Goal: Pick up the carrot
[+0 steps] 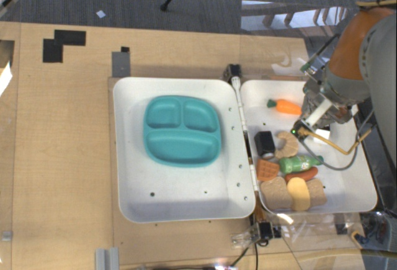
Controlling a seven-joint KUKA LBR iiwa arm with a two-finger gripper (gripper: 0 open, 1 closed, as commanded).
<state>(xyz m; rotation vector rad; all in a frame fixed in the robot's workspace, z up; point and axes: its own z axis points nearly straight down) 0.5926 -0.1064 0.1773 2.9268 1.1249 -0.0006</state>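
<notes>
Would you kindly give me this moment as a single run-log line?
gripper: over right bin, beside carrot | carrot: lying in right bin, not yet picked | left bin: teal plate

1 fixed camera above bench (56, 157), angled down, mid-distance; left bin (133, 188), right bin (350, 185) both in frame.

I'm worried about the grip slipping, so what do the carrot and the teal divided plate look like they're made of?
The carrot is probably a smooth plastic toy: its body is one uniform orange, with a solid green tip. The teal divided plate also looks like moulded plastic with a matte to satin finish, in one even colour with rounded compartment ridges.
</notes>
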